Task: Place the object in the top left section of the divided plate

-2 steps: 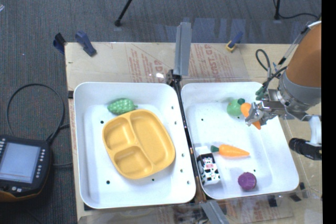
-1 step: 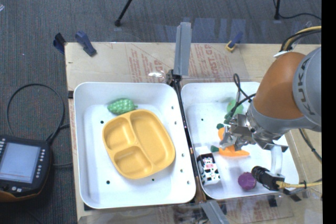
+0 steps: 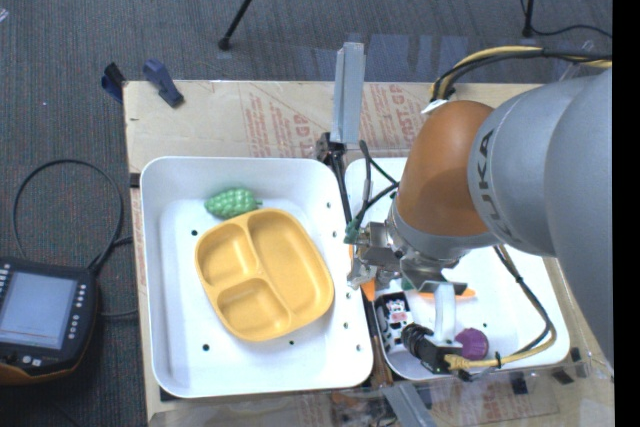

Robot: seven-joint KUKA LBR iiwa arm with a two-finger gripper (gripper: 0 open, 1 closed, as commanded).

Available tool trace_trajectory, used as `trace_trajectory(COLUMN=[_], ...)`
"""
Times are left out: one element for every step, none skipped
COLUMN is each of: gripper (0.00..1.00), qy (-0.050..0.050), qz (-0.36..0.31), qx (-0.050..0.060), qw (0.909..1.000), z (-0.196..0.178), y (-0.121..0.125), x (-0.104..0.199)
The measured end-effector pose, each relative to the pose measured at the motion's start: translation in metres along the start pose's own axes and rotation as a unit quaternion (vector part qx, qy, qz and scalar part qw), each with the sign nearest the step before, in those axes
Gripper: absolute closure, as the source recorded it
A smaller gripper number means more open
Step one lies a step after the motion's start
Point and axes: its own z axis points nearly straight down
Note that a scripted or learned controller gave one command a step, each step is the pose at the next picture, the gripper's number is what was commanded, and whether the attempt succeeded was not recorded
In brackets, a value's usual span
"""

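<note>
Two white bins sit side by side on the tabletop [image 3: 230,115]. The left bin [image 3: 165,335] holds a yellow plate [image 3: 305,310] with three sections, lying flat and turned at a slant on the bin floor. A knobbly green thing [image 3: 231,203] lies outside the plate, on the bin floor near the far left corner. It is touching or just beside the plate's rim, next to the top left section.

The right bin [image 3: 535,290] is largely covered by the arm [image 3: 520,170], which reaches in from the right and bends down over the bin's near left part. The pincer [image 3: 385,270] hangs low there, close to the wall between the two bins. Whether it is spread or pressed together cannot be told, and nothing can be seen held in it. An orange thing [image 3: 458,293] pokes out from under the wrist, on the bin floor. A purple ball [image 3: 472,343] lies near the bin's front edge, just right of the wrist. A small white, black and red thing [image 3: 396,313] lies near the left wall, below the pincer; what it is cannot be made out.

Two blue clamps [image 3: 160,81] sit at the tabletop's far left corner. A pendant [image 3: 40,315] with a grey screen rests on the floor to the left.
</note>
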Motion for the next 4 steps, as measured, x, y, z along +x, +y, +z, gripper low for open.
trace_trajectory(gripper=[1.0, 1.0, 1.0, 1.0], qy=[0.0, -0.002, -0.001, -0.002], qz=[-0.046, -0.026, -0.086, -0.063], qx=[-0.006, 0.004, -0.002, 0.0], qw=[0.9989, 0.9996, 0.9963, 0.998], z=[-0.117, -0.018, -0.072, -0.067], y=[0.053, 0.017, -0.037, -0.039], x=[-0.043, 0.066, 0.105, 0.117])
